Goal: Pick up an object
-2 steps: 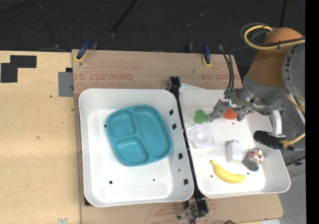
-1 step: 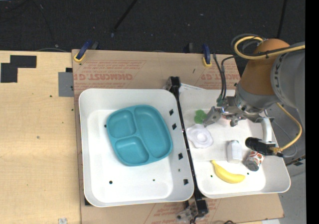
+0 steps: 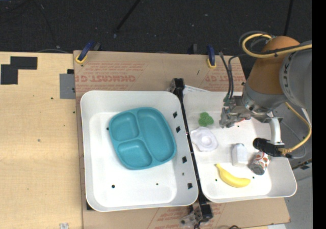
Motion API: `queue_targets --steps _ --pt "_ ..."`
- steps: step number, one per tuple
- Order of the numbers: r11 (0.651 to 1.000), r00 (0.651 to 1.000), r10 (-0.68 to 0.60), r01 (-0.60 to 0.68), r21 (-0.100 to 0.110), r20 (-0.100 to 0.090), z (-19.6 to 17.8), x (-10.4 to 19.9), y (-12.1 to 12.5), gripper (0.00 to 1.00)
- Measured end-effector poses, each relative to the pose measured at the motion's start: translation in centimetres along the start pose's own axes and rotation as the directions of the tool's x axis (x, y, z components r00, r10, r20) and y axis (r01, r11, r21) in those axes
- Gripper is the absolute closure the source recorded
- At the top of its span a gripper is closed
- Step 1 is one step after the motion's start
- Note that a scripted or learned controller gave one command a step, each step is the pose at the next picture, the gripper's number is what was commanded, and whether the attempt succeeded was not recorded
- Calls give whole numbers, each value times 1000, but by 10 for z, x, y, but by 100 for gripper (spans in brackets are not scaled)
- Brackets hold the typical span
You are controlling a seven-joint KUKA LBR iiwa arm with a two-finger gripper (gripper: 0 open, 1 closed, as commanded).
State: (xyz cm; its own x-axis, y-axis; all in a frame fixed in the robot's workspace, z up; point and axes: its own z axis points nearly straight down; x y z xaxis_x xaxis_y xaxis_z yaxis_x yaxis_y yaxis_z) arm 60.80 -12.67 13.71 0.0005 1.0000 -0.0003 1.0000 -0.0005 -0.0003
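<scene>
The right bin (image 3: 277,184) holds a small green object (image 3: 206,119), a clear plastic lid or cup (image 3: 204,140), a grey-white block (image 3: 238,153), a yellow banana (image 3: 233,177) and a small red-and-white can (image 3: 260,163). My gripper (image 3: 232,118) hangs over the upper part of this bin, right of the green object and above the grey-white block. Nothing shows between its fingers.
The left bin (image 3: 97,172) holds a teal divided plate (image 3: 141,137). A black divider (image 3: 186,141) runs between the bins. Blue and yellow clamps (image 3: 211,57) hold the cardboard at the back edge. The arm body and cables fill the right side.
</scene>
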Motion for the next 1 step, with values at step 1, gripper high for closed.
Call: queue_targets --steps 1 --pt "1000 1000 0 0 -3 0 -45 -7 0 100"
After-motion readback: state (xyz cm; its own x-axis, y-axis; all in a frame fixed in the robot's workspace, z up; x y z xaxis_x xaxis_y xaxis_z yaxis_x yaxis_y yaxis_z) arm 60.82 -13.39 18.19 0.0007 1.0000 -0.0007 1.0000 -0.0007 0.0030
